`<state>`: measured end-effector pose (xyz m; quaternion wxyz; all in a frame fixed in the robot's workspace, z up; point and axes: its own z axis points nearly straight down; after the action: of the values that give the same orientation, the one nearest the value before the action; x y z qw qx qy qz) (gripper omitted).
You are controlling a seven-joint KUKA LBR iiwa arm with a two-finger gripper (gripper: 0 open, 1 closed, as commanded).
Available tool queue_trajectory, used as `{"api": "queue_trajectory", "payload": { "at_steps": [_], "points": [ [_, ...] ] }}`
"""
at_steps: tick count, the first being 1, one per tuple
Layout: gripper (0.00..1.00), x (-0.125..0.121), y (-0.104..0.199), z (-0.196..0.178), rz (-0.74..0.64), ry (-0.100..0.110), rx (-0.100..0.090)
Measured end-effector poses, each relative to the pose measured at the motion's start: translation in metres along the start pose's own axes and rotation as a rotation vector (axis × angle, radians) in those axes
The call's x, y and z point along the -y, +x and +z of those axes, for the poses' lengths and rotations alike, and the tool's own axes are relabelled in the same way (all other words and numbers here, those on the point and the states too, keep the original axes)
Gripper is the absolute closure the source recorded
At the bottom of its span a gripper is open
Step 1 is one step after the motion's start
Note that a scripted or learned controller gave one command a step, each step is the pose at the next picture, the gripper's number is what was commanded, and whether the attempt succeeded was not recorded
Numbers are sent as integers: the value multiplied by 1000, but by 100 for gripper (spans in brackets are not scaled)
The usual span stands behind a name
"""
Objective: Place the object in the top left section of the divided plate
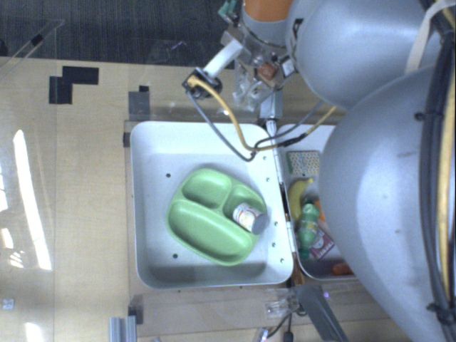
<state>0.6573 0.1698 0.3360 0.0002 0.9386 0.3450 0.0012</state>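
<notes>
**Small tin lies in the plate's right pocket, gripper raised behind the bin**

A small silver metal can (248, 217) lies tilted on its side in the right-hand compartment of the green divided plastic plate (206, 226), inside the left white bin (153, 191). It looks light, rigid and smooth, likely to roll; grasping across its curved wall seems safest. The gripper (255, 95) hangs above the bin's far edge, carrying nothing; its opening cannot be judged.

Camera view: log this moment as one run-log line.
tool above bin's far edge | can lying in a small section of green plate | plate in left bin | right bin holds clutter
</notes>
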Motion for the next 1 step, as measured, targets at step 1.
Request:
{"api": "queue_trajectory", "payload": {
  "at_steps": [1],
  "points": [
    [100, -18, -22, -61, 283, 0, -2]
  ]
}}
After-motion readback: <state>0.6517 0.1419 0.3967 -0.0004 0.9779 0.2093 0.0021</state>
